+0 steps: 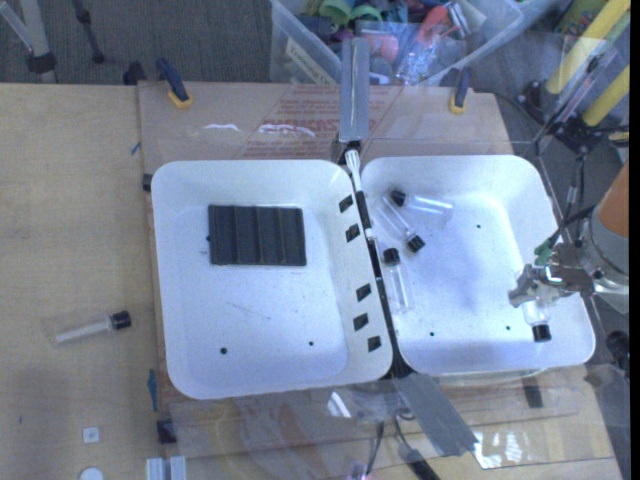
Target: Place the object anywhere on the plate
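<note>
Wooden bench (70,218) under white bins (190,183)

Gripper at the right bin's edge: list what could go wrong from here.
1. The gripper sits far from the dark plate in the left bin, so whatever it carries could drop on the way.
2. The clear vials lie scattered in the right bin; they may roll.

The arm (612,230) is cut off by the right edge.
</note>
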Robot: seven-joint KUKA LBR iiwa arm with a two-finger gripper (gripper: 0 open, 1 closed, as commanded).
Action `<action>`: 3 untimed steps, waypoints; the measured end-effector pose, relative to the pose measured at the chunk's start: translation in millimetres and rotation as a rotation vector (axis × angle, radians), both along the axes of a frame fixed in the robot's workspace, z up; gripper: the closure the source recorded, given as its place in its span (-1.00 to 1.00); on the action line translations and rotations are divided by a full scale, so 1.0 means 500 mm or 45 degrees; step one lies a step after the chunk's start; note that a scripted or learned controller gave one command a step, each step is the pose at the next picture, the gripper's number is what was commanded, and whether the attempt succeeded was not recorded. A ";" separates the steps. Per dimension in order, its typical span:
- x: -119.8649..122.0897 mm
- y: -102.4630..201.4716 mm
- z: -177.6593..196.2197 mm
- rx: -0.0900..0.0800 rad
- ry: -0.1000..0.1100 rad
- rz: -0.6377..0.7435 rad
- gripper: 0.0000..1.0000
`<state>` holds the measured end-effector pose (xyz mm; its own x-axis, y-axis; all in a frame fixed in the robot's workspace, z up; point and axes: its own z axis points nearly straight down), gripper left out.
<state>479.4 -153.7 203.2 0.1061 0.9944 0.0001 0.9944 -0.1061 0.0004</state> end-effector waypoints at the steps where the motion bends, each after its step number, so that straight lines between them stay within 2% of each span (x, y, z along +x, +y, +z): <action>1: 0.088 0.259 0.076 0.000 0.002 -0.203 1.00; 2: 0.104 0.391 -0.040 -0.002 0.009 -0.768 1.00; 3: 0.082 0.448 -0.081 0.008 -0.042 -0.878 1.00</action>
